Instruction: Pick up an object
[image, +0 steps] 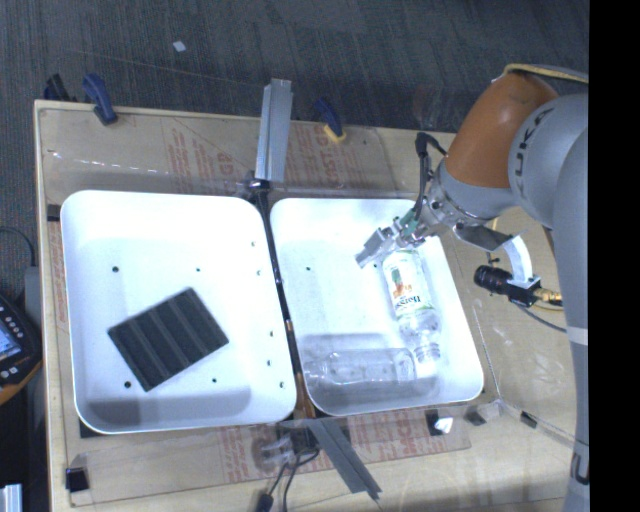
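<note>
Here, the grey arm with its orange band (500, 115) is reaching in from the right, and its gripper (392, 240) is hanging over the upper part of the right bin (330, 225). How far the jaws are standing open cannot be told from this angle, and nothing is visibly sitting between them. Just below the jaws, a clear plastic bottle with a green and white label (408, 290) is lying on its side, its base end close under the jaws and its cap end pointing away toward the near wall of the bin. Further below the jaws, a second clear bottle (360, 362) is lying crosswise along that near wall, and the two bottles are looking as if they are meeting near the labelled bottle's cap. Far to the left of the jaws, a dark ribbed pad (167, 337) is resting flat in the left bin (90, 230). The risk is probably a slip: the labelled bottle is round and smooth, so a grip landing off-centre near its end could be squeezing it out sideways or letting it roll. Its neighbour could also be getting nudged, and the bin wall is close to the arm's path.
</note>
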